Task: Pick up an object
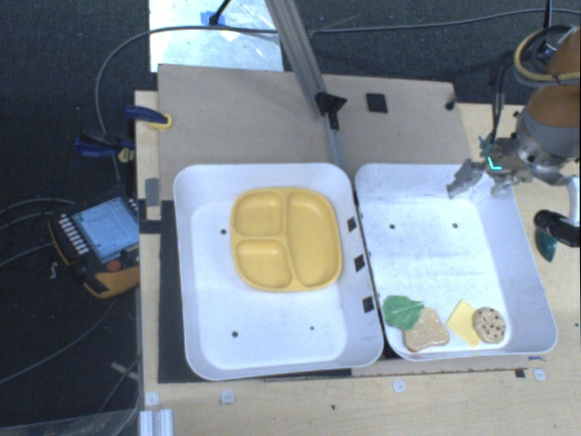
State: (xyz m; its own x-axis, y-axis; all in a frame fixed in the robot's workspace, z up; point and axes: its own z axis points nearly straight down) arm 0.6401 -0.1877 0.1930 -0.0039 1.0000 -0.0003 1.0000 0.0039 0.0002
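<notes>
Your claw [481, 178], its spread impossible to tell, sits well beyond the cookie [488, 324]; descend squarely over that cookie.

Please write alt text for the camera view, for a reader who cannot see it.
The gripper hovers at the right bin's far edge. Four toy foods lie in its near corner: green leaf, toast, cheese, cookie. The left bin holds a yellow divided plate.

Blue-screened handheld device [102, 234] and clamps [136, 130] left of bench
</notes>
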